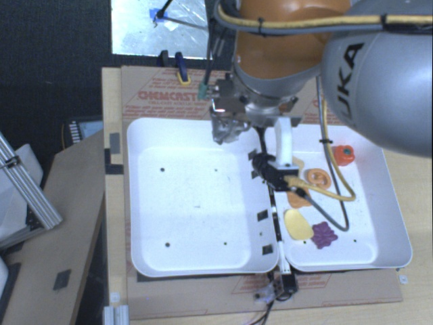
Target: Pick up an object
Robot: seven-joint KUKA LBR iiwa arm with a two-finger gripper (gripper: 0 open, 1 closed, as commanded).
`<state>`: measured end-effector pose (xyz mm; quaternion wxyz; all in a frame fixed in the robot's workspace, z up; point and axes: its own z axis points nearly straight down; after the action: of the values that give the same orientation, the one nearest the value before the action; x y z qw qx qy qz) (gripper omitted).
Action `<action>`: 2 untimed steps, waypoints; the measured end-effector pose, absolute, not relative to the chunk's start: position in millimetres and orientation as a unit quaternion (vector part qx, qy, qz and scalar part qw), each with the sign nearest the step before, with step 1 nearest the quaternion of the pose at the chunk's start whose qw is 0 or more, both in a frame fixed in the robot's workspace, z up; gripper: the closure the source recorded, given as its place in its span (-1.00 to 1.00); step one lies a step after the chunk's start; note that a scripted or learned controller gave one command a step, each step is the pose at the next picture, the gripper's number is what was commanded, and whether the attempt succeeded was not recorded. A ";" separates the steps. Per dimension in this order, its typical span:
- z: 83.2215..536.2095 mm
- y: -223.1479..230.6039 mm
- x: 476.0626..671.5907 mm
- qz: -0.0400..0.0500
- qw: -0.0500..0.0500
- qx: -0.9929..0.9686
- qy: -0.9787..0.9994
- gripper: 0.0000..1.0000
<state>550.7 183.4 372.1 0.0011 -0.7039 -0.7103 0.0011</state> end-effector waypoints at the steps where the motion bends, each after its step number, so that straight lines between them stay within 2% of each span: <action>1: 349.8 176.6 496.5 0.001 0.001 -0.705 -0.709 1.00; 2: 345.9 200.7 486.4 -0.001 0.000 -0.705 -0.709 1.00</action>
<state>486.4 200.7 345.9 0.0002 -0.7048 -0.7094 -0.0006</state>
